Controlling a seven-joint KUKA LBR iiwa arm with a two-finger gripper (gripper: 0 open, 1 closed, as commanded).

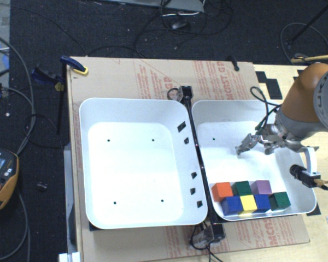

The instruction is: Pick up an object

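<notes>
- Left bin (134, 162): white, shallow, a few small dark dots on its floor. You have no business here for this step.
- Divider between the bins: a dark strip with small black tabs along it. Keep the arm off it when you descend.
- Right bin (229, 132): white, shallow; its far half is bare floor, and the blocks sit packed against the near wall.
- Orange block (223, 190): leftmost of the back row, with open floor on its left and far sides. In your place, take this one, since the fingers get room on two faces.
- Blue block (232, 204), yellow block (247, 203), second blue block (262, 201): front row, touching each other and close to the near wall; poor candidates.
- Dark green block (242, 188), purple block (261, 187): back row, hemmed in on both sides.
- Green block (280, 200): right end, near the bin's corner.
- Gripper (246, 146): above bare floor in the right bin, well apart from the blocks, fingers spread apart and holding nothing. Bring it toward the near wall, centre over the orange block, and straddle its free faces before closing.
</notes>
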